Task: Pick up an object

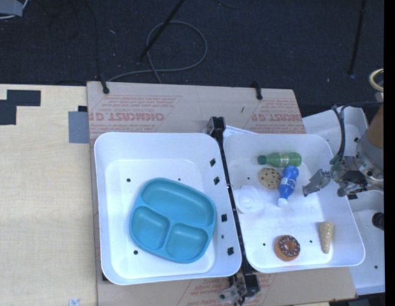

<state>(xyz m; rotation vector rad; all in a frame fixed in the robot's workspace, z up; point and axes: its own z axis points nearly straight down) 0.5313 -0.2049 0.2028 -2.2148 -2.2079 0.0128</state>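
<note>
Camera view, looking down at a slant. Left bin (114, 152): white, shallow; holds one blue divided plate (172, 220) with three compartments, lying flat and turned at an angle, toward the bin's near right part. Right bin (341, 260): white, shallow, set just beside the left bin along a dark central divider. Contents of right bin: green bottle (280, 159) on its side near the far wall; blue bottle (287, 184) lying just below it, white cap toward the near side; round speckled cookie (269, 178) touching the blue bottle's left side; clear round lid (248, 201), faint against the bin floor, left of the blue bottle's cap; chocolate donut (287, 248) near the front wall; cream ice-cream cone (325, 236) right of the donut, apart from it. Gripper (329, 182): at the right rim of the right bin, nothing seen between its fingers; jaw state cannot be told from this angle. Both bins rest on a cardboard sheet (185, 110).
</note>
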